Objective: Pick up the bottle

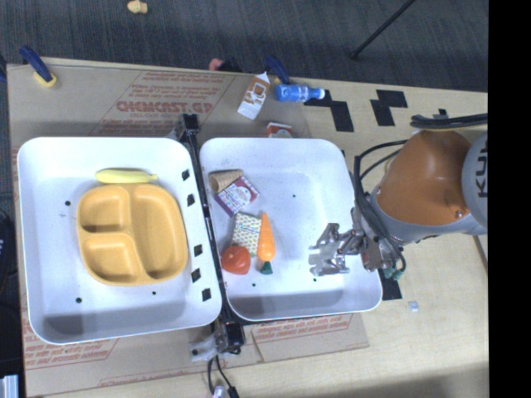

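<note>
Two shallow white bins on a cardboard-covered bench: the left bin [50,305] carries a yellow divided tray [131,232] with a banana [126,176] just above it; the right bin [282,301] holds a cluster of small toy foods along its left side, among them a carrot [265,239], a tomato [236,259] and a patterned packet [246,231]. The arm [423,191] enters from the right, its gripper [330,252] low over the bin's right half, near no object; the fingers look spread slightly with nothing between them, though blur makes this uncertain. The bottle [297,94], small and blue with a pale end, lies on its side outside both bins, on the bench beyond the right bin's far rim, beside a small carton [255,95]. It is probably light, stiff plastic, smooth and prone to roll; the sound hold is likely across the middle of its barrel, fingers closing square to its long axis.
</note>
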You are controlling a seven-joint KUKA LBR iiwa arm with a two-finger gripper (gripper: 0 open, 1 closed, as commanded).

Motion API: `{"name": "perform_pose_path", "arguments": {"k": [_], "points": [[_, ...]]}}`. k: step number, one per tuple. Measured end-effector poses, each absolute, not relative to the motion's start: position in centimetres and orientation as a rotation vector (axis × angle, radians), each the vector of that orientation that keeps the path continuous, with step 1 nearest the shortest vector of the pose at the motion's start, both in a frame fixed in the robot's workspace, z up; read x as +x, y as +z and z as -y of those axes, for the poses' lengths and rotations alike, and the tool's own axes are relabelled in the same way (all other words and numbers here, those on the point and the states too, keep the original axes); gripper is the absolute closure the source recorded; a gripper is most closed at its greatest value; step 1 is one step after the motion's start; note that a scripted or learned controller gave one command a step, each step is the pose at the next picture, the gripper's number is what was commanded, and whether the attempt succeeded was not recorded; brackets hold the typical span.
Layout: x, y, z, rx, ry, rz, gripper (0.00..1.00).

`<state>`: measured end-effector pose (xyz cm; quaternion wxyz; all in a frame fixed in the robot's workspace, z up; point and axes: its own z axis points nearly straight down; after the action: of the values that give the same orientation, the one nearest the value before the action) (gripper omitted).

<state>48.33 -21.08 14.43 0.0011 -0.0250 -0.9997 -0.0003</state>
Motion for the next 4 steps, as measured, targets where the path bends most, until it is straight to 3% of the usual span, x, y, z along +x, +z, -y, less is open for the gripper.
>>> {"name": "perform_pose_path", "arguments": {"k": [1, 2, 3, 4], "points": [[47.7, 19.3, 21.1, 0.403, 0.002, 3.117, 1.0], [48.2, 18.8, 21.1, -0.072, 0.0, 3.139, 1.0], [47.7, 14.5, 21.0, 0.033, -0.001, 3.139, 1.0], [48.7, 18.4, 21.1, 0.55, 0.001, 3.094, 1.0]]}}
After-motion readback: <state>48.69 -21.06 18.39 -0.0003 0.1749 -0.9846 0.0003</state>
